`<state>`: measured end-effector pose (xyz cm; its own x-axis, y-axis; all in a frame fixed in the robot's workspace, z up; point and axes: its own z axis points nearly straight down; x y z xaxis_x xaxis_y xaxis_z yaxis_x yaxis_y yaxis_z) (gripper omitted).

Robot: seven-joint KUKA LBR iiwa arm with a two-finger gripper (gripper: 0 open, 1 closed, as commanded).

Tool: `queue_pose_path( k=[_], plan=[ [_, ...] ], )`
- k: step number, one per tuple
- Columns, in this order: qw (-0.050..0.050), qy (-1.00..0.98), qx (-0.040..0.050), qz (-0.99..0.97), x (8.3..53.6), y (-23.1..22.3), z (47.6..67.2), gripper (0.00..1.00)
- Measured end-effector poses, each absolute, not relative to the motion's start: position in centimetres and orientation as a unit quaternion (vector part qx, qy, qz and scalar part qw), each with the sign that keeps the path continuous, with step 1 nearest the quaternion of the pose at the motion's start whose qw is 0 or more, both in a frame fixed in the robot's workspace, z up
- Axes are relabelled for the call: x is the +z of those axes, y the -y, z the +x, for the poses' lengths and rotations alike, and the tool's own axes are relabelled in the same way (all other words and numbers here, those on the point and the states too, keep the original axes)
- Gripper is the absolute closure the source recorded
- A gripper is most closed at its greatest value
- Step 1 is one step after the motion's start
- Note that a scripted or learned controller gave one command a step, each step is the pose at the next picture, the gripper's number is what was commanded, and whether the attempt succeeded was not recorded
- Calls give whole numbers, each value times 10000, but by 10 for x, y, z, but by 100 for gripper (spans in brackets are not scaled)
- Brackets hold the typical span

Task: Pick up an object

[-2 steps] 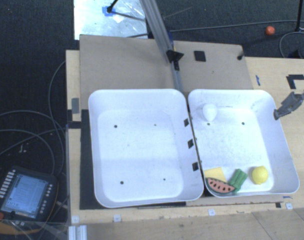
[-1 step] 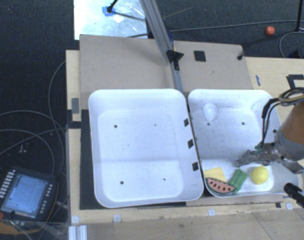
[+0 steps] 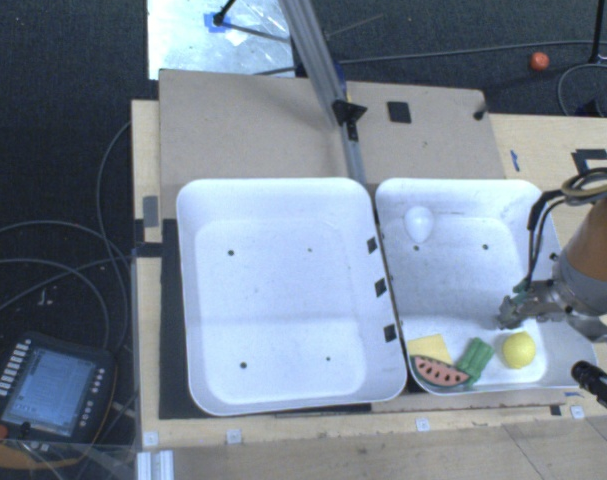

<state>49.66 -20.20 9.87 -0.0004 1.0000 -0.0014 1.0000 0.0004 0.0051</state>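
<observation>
The right bin (image 3: pixel 463 268) holds several small objects. A yellow lemon (image 3: pixel 519 349) lies near its front right corner, with a green piece (image 3: pixel 474 358), a watermelon slice (image 3: pixel 439 372) and a yellow wedge (image 3: pixel 430 347) in a row to its left. A white egg-shaped object (image 3: pixel 419 224) rests near the bin's back left. My gripper (image 3: pixel 513 313) reaches in from the right and hangs low, just behind and above the lemon. Nothing shows in its grasp.
The left bin (image 3: pixel 278 288) sits beside the right one, and black clips (image 3: pixel 380 288) mark the shared rim. A slanted metal pole (image 3: pixel 318 53) crosses behind the bins. The arm's orange band (image 3: pixel 595 253) and cables (image 3: pixel 543 228) overhang the right bin's edge.
</observation>
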Motion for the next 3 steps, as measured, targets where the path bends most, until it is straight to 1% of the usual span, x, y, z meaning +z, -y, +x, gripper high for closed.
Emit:
queue_pose_path(
  k=[3],
  plan=[
    [31,-7070,20,7072,129,202,497,100]
  ],
)
